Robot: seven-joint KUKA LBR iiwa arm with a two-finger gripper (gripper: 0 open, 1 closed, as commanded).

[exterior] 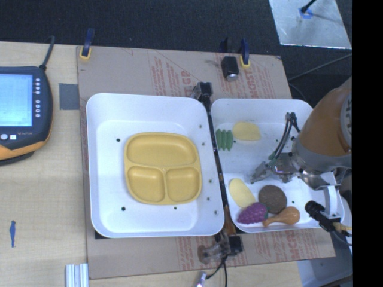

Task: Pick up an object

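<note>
The right white bin [299, 107] holds several toy foods. A green ribbed piece [224, 139] and a pale yellow lump [246, 131] lie toward its far side. At the near side are a yellow oval piece [240, 192], a purple grape bunch [252, 213], a brown round disc [272, 197] and a tan drumstick [283, 217]. My gripper [263, 170] hangs over the middle of this bin, just above and left of the brown disc. It is open with nothing between its fingers. The arm's orange band [326, 124] covers the bin's right side.
In the left white bin [102, 160] sits a yellow three-compartment plate [163, 167]. A teach pendant [21, 112] rests on the bench at far left. Clamps [230, 67] hold the cardboard sheet at the back edge.
</note>
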